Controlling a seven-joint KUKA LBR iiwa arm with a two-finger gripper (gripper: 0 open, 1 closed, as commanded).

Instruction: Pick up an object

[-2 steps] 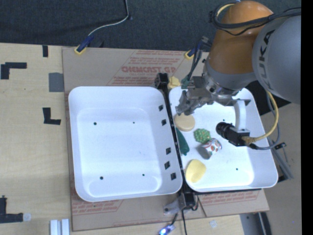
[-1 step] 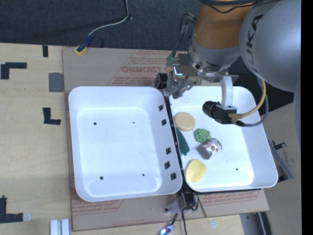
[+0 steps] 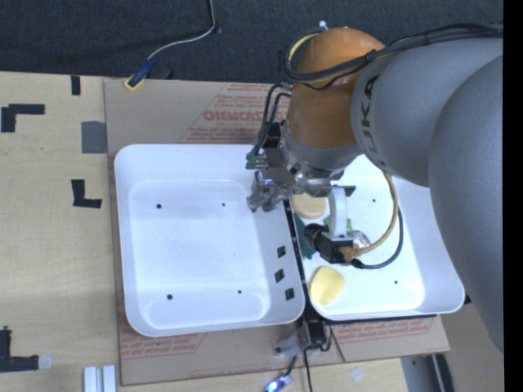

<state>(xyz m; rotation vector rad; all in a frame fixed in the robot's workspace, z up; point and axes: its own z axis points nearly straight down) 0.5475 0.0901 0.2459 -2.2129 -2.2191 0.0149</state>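
**Gripper low over the wall between the two bins**

The grey arm point(image 3: 445, 113) reaches in from the right, and its orange band sits above the middle of the view. The gripper point(image 3: 263, 194) hangs low at the inner edge of the left bin point(image 3: 124, 166), just beside the wall that it shares with the right bin point(image 3: 425, 296). The wrist covers it from above, so I cannot tell if the gripper is open or closed, and nothing can be seen held in it.

The things to pick lie in the right bin. A cream round object point(image 3: 310, 207) lies close to the shared wall, partly under the wrist and just beside the gripper; whether they touch is not clear. A pale yellow object point(image 3: 327, 285) lies nearer the front edge of the same bin, also close to the wall and apart from the gripper.

Both bins stand on a cardboard sheet point(image 3: 163, 109), which lies on the wooden bench point(image 3: 49, 243).
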